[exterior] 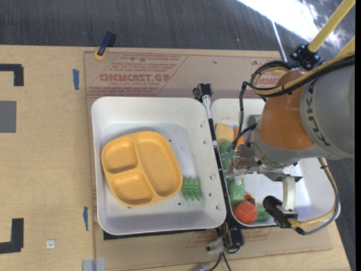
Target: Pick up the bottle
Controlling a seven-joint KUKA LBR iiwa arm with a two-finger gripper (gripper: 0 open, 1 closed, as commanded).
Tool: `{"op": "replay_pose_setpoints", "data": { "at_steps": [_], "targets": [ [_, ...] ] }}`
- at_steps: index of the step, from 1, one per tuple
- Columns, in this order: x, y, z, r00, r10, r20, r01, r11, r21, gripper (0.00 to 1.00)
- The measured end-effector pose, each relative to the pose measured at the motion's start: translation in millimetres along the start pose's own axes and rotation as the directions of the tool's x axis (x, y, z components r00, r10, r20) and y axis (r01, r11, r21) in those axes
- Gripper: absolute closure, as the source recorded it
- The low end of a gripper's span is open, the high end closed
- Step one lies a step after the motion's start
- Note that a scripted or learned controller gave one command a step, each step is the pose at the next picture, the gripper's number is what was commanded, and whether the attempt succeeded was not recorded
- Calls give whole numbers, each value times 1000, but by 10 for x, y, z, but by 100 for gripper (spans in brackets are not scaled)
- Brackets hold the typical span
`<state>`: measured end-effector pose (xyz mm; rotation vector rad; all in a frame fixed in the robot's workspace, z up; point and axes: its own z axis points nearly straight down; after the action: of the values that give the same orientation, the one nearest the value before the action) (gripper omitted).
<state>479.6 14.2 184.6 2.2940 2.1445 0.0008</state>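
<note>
My gripper [241,173] is lowered into the left part of the right bin [316,193], and the grey and orange wrist hides most of what lies under it. Just below the gripper lies a green elongated thing [237,192] that may be the bottle; I cannot tell for sure. Another green piece [227,150] shows at the gripper's upper left. Nothing is visibly lifted off the bin floor.
A red-orange round thing [246,211] lies at the right bin's front left, and a pale yellow thing [224,131] lies at its back left. The left bin [113,112] holds a yellow divided plate [141,167] and a small green ridged block [192,189]. Cables loop around the arm.
</note>
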Motion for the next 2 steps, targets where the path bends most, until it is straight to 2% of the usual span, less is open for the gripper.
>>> {"op": "replay_pose_setpoints", "data": {
  "at_steps": [1, 2],
  "targets": [
    [490, -39, 2, 981, -192, -1, 192, 981, 2, 100],
    [75, 0, -458, 936, -352, 1, 352, 936, -2, 100]
  ]
}}
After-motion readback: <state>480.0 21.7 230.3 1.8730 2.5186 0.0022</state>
